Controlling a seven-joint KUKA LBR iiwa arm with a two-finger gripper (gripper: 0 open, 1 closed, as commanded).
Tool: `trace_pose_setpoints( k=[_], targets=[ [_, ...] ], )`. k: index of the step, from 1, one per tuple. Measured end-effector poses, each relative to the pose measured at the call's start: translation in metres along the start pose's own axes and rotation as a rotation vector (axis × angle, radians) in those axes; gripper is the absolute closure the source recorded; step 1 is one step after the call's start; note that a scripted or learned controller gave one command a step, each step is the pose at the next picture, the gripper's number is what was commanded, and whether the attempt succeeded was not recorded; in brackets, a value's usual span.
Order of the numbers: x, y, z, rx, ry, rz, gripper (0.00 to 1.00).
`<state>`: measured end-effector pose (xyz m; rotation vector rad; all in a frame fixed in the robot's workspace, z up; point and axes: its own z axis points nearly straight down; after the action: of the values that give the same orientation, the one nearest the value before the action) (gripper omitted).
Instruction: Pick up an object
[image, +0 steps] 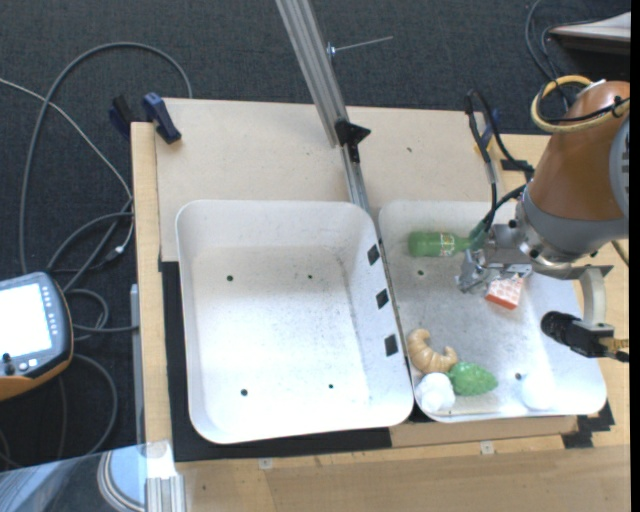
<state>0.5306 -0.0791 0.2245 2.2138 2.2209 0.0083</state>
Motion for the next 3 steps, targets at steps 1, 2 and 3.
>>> trace_pose_setpoints(
  k=[1, 2, 3],
  targets=[
    [0.003, 0.01, -0.061, -0.001, -0.001, 0.001, 1.0],
    [0.054, -0.006, -0.058, 0.011, 0.003, -0.002, 1.0],
    [0.097, -0.017, -0.042, 0.013, 0.003, -0.002, 1.0]
  ],
)
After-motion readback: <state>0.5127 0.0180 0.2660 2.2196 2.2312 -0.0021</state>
